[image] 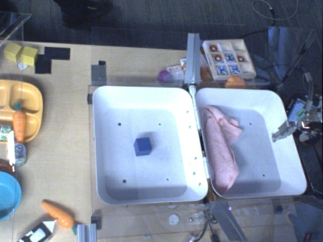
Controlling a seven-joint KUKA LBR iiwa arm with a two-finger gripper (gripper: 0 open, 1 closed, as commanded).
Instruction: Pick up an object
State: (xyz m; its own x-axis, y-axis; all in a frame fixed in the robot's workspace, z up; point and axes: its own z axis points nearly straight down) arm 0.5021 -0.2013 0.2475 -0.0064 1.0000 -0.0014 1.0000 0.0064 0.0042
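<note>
Two white bins are seen side by side at frame centre: the left bin (106, 110) and the right bin (272, 105). A pink cloth (222, 145) is laid along the left wall of the right bin, its long axis running from upper frame to lower frame. A small blue cube (143, 145) is set near the middle of the left bin floor, well apart from every wall.

At the right edge of the frame, over the right rim of the right bin, the gripper (285, 130) is located; whether it is released or clenched cannot be told at this resolution, and nothing is seen held.

From the gripper, the cloth lies toward frame left, within the same bin, and is judged the nearer candidate. The cube lies further left, across the divider between the bins.

Above the bins, a board with red and blue patterned squares (228, 59) is noted. No legible brand or writing is made out anywhere.
</note>
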